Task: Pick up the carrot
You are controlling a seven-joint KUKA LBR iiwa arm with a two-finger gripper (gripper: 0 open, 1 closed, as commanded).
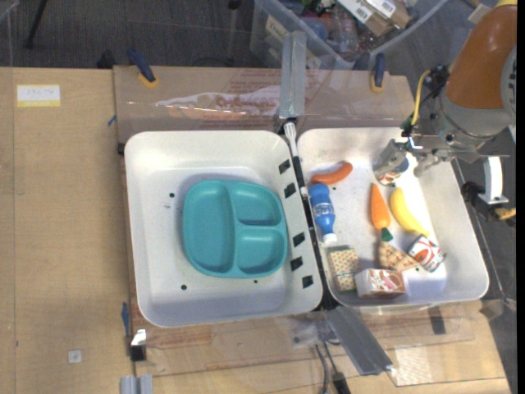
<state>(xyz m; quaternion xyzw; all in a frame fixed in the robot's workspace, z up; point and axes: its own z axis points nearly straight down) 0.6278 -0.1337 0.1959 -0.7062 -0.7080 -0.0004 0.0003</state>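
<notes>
The carrot (379, 208) lies just nearside of the gripper (394, 164), lengthwise near-to-far, beside the banana (406, 210); grip unclear.

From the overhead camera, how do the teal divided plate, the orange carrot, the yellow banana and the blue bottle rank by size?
1. Teal divided plate, clearly largest.
2. Blue bottle, yellow banana and orange carrot look too similar in length to rank.

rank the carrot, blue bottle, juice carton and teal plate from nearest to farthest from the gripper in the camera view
From the gripper, over the right bin's far side:
1. carrot, just below the gripper, beside the banana.
2. blue bottle, along the right bin's left wall.
3. juice carton, at the right bin's near edge.
4. teal plate, in the left bin.
</notes>
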